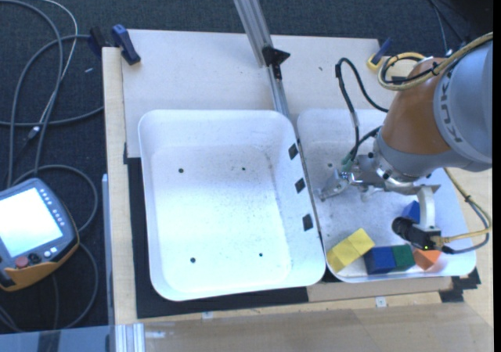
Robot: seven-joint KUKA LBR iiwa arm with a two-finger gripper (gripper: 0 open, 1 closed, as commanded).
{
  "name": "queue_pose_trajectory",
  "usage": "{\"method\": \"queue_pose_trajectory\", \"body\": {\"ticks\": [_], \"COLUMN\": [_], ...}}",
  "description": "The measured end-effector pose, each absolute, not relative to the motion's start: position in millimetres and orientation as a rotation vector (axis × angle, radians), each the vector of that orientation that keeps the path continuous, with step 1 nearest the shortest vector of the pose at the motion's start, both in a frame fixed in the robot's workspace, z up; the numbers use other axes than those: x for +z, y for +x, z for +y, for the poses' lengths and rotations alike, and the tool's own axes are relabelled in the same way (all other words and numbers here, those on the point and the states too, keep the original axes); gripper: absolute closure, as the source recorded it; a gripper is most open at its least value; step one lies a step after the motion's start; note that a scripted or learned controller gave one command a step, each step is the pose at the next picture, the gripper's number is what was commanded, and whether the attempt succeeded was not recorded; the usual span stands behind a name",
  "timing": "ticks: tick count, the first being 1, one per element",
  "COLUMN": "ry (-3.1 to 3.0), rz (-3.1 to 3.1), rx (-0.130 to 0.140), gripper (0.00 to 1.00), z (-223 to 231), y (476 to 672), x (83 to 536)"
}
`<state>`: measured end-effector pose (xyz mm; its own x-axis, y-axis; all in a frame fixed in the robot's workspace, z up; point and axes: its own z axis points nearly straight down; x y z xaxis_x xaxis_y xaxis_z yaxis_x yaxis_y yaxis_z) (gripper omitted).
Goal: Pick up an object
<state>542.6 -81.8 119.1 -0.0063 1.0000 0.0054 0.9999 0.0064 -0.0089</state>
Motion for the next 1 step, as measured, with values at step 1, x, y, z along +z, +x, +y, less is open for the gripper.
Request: {"method": "queue_pose_trajectory", "body": {"ticks": [1], "ry": [-2.231], "rz": [-2.225], "rx": [-0.006], "gripper": [0.0], "z": [-129.2], "y": [551.7], "x": [203.5]}}
